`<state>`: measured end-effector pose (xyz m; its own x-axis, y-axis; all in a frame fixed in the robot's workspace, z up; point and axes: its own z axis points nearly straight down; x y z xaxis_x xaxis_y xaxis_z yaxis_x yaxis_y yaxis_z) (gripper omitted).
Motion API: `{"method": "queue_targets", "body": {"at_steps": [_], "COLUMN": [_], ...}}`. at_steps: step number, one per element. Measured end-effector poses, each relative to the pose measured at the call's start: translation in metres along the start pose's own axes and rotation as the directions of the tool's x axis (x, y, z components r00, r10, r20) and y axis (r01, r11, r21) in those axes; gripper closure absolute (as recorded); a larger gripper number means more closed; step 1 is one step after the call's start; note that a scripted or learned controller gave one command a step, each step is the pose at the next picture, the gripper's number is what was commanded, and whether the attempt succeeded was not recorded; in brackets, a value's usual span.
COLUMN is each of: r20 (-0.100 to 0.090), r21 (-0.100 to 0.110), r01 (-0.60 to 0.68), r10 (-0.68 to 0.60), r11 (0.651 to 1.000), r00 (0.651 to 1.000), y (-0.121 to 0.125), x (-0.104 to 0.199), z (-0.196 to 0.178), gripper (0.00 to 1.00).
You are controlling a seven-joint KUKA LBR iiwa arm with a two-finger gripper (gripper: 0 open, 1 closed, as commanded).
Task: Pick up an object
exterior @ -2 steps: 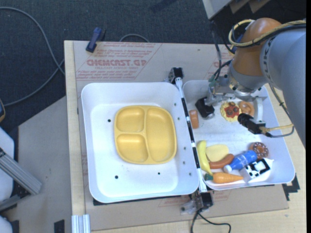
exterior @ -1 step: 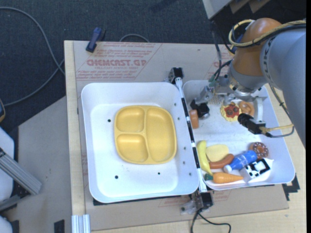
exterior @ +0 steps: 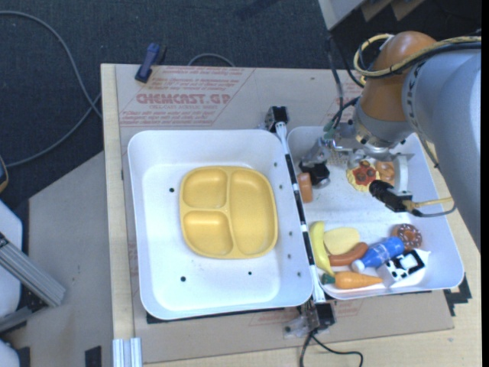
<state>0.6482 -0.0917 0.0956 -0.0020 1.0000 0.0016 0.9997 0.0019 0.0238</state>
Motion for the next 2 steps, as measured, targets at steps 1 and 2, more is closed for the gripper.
{"method": "queue_targets", "body": {"at_steps": [1,2], "r20": [0.0,0.0], "r21": [-0.01,-0.009], "r01": [0.001,0.001], "r10": [-0.001,-0.001], "r11": [1.0,1.0], "r00": [1.0,1.0], "y": [0.0033,0.0031], "x": [0.001,0.0009], "z": [-0.0136,-0.0133], "gripper": [1.0,0.0]}}
